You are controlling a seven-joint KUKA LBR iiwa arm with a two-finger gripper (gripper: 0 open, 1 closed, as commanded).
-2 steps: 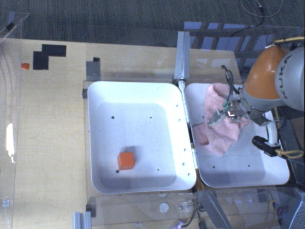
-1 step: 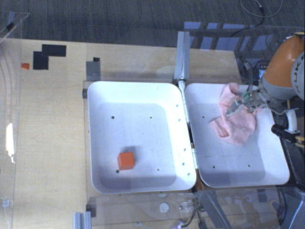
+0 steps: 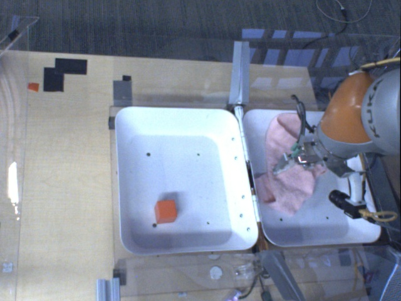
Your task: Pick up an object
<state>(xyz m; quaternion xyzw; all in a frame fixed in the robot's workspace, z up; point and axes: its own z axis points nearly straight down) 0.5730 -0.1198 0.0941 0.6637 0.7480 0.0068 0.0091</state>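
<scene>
A crumpled pink cloth [image 3: 287,174] lies in the right bin [image 3: 313,231], spread from its far left corner toward the middle. My gripper [image 3: 289,160] is low over the cloth's middle, reaching in from the right, and it seems to touch the fabric. An orange cube [image 3: 166,211] sits on the floor of the left bin [image 3: 138,168], near the front left and far from the gripper. A small reddish bit [image 3: 269,199] shows at the cloth's front left edge; I cannot tell whether it belongs to the cloth.
A raised divider [image 3: 246,168] separates the two bins. The arm's orange band [image 3: 348,115] and grey wrist hang over the right bin's right side. Black and orange markers [image 3: 59,74] lie on the wooden bench at the far left.
</scene>
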